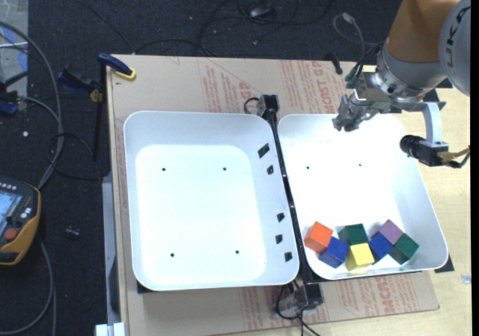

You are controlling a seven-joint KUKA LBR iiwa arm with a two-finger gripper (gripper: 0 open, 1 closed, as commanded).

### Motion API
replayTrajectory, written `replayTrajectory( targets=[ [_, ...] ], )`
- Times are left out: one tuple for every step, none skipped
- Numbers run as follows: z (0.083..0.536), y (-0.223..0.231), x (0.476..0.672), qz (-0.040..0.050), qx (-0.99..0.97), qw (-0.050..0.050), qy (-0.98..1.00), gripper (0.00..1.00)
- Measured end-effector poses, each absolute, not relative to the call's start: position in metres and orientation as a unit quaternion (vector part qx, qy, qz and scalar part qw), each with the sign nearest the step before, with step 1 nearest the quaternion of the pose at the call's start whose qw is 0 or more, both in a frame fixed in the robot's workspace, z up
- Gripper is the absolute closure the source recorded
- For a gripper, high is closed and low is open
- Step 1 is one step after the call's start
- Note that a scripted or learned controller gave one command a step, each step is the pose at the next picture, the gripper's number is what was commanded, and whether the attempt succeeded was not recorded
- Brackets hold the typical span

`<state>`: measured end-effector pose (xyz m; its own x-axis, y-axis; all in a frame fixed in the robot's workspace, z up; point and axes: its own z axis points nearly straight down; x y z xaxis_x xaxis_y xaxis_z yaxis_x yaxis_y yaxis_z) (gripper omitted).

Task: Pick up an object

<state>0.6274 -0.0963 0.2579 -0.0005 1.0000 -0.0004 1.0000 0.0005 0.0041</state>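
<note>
Clustered against the near wall of the right-hand bin (419,177) lie the small coloured blocks: an orange block (319,236) at the left end, a blue block (334,251) just in front of it, a yellow block (361,255) in the middle, a dark green block (353,234) behind the yellow one, a second blue block (379,245), a purple block (390,231) and another green block (404,248) at the right end. They sit packed together, most of them touching a neighbour, some turned at an angle. The left-hand bin (142,177) sits beside it across a narrow divide. The gripper (347,119) hangs over the far rim of the right-hand bin, well apart from the blocks, and nothing can be seen between its fingers; whether they are spread or pressed together I cannot tell at this size. By their look the blocks are probably rigid, light cubes with flat, smooth faces, so they should neither deform nor break, though a shallow or off-centre pinch could let one slip or twist out. The orange block seems the best choice, since its left side looks free of neighbours; take it across two opposite flat faces, fingers lined up with its rotation, low enough to catch the mid-height. A block in the middle of the cluster would leave little room for a finger to go down.
</note>
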Motion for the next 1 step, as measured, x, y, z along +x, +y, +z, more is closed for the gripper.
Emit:
replayTrajectory(
  targets=[
    [0.2605, -0.0503, 0.598, 0.0006, 0.706, 0.0, 0.708, 1.0]
  ],
)
